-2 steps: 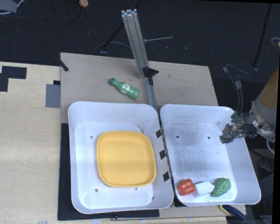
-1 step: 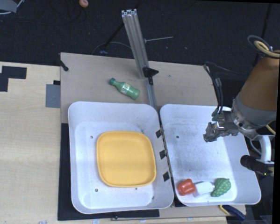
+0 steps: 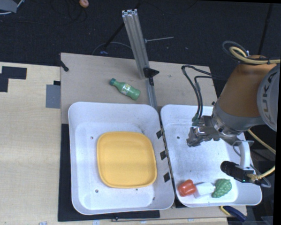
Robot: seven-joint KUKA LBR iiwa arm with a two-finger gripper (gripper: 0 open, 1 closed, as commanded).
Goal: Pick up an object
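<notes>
Hovering over the right bin, the end effector carries nothing visible; its grip state cannot be told. At that bin's near edge lie a red pepper, a white block and green broccoli. The pepper looks light, smooth, probably slippery; grip across its middle

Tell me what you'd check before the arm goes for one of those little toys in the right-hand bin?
1. Targets present: red toy, white piece and green toy lie in the right bin's near corner: ok.
2. Gripper over that bin: ok.
3. Gripper above a target: not ok; it hangs further back.
4. Targets spaced apart: not ok; they crowd together.
5. Fingers ready: cannot tell.
</notes>
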